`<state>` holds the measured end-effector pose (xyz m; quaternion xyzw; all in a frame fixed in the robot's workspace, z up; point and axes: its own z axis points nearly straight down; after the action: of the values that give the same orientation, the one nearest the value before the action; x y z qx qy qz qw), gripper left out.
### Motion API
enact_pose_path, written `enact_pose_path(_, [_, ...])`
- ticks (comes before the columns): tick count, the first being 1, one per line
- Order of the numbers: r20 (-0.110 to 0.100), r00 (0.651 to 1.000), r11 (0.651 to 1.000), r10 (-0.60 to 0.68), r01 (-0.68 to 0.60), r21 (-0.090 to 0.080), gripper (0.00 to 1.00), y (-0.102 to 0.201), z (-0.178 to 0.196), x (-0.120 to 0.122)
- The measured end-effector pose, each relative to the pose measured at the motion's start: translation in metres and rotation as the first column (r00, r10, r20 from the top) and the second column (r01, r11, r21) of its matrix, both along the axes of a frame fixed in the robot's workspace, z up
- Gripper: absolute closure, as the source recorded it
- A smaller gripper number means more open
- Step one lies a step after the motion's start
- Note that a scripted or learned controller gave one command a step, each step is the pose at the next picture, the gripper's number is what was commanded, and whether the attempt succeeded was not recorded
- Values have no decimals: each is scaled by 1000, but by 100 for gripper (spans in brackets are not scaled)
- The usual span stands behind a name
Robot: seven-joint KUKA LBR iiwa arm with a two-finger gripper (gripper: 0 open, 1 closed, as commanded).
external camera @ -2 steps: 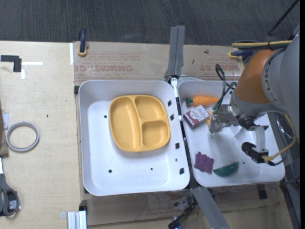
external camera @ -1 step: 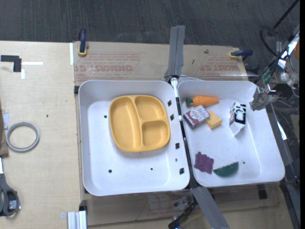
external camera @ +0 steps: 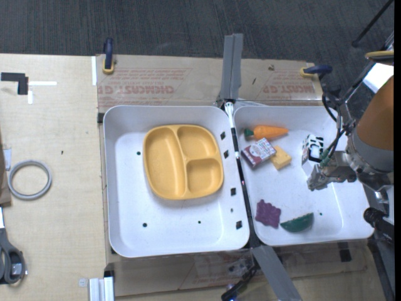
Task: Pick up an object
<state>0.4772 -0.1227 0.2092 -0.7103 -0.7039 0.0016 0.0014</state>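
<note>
Tool: tool (external camera: 316,182) hangs low inside the right bin (external camera: 351,227), near its right side; whether it is spread or pressed together cannot be told, and nothing can be seen in its grip.
Arm: grey, with the orange band (external camera: 381,121) up and to the right of the tool.
Black-and-white object: black-and-white object (external camera: 312,148) sits just above the tool, very near it.
Yellow block: yellow block (external camera: 281,158) lies left of the tool, slightly above.
Red packet: red packet (external camera: 258,152) lies just beyond the block, further left.
Carrot: carrot (external camera: 268,132) lies up and left of the tool, near the bin's far wall.
Green piece: green piece (external camera: 297,222) lies below the tool, slightly left.
Purple piece: purple piece (external camera: 268,214) lies below and further left.
Left bin: left bin (external camera: 125,231) is well to the left, holding a yellow divided plate (external camera: 183,162).
Counter: counter (external camera: 56,168) carries a grey ring (external camera: 28,179) far left.
</note>
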Motion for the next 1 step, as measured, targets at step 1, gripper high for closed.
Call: enact_pose_path(1, [0, 955, 955, 298, -298, 3, 100, -32, -102, -1])
